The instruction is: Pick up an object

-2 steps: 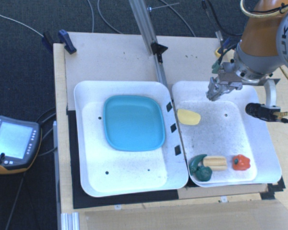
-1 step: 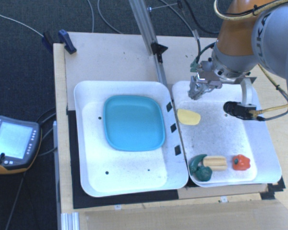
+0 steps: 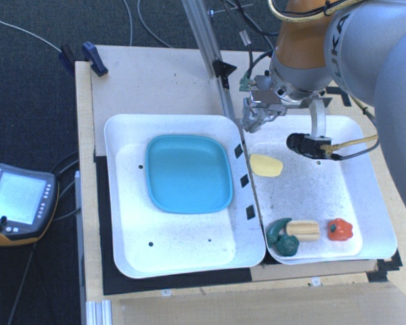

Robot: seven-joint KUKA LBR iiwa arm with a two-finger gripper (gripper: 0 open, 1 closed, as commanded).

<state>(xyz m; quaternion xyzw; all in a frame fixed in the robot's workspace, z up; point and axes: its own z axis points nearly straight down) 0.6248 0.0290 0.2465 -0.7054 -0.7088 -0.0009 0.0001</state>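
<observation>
**Gripper hovers at far edge of right bin**

Along the right white shallow bin's [image 3: 375, 202] near rim lie 3 items: a dark green rounded toy vegetable [image 3: 282, 237], a tan cylindrical block [image 3: 303, 230] touching it, and a small red pepper-like toy [image 3: 339, 229]. Open speckled floor separates them from a pale yellow oval piece [image 3: 266, 165] beside the divider. Leftward, a blue square plastic tray [image 3: 189, 173] fills the left white bin [image 3: 122, 181]. Above the yellow piece, the metal two-finger gripper [image 3: 256, 120] hangs; its jaw state cannot be told.
</observation>
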